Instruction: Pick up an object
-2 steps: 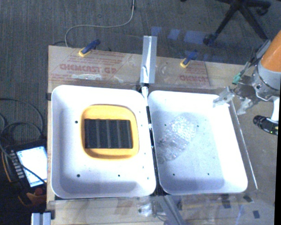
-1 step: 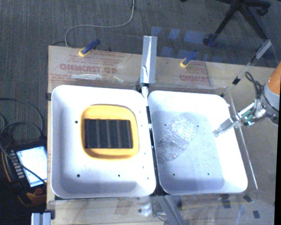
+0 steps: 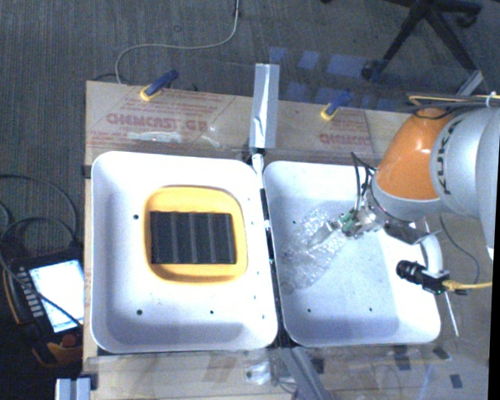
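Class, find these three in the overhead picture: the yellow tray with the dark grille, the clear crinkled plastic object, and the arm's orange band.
yellow tray point(image 3: 194, 270): camera view, front yellow rim.
clear plastic object point(image 3: 313, 244): camera view, crinkled middle.
orange band point(image 3: 411, 166): camera view, its top face.

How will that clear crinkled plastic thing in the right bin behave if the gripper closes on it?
The clear plastic item looks thin and crumpled, so it probably flexes rather than staying stiff. It seems light and may slide across the right bin when nudged. Its glossy surface could slip from the gripper.
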Available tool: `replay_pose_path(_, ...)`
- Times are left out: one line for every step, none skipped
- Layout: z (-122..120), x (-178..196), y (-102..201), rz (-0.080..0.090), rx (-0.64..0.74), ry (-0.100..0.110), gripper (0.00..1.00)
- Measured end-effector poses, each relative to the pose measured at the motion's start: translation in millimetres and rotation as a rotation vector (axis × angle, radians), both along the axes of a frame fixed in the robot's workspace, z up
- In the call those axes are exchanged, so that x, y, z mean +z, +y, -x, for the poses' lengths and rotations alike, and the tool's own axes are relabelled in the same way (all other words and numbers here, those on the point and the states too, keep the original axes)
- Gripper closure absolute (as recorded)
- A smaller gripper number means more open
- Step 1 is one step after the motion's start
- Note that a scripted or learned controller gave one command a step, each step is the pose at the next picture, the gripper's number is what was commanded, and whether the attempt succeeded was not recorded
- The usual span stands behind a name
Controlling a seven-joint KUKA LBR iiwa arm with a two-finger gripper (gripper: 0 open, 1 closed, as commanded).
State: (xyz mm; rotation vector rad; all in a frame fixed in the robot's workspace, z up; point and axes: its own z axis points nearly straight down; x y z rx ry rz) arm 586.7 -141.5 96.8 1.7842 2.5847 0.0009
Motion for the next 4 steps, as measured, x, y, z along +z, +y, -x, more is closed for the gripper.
replay_pose_path(-51,-6,22,0.003,-0.151,-0.005,0.0)
replay_pose_path(-54,10,20,0.006,-0.153,-0.017,1.0)
replay_pose_path(-76,110,46,0.007,-0.567,-0.002,1.0)
replay_pose_path(-76,110,47,0.005,-0.567,0.0,0.0)
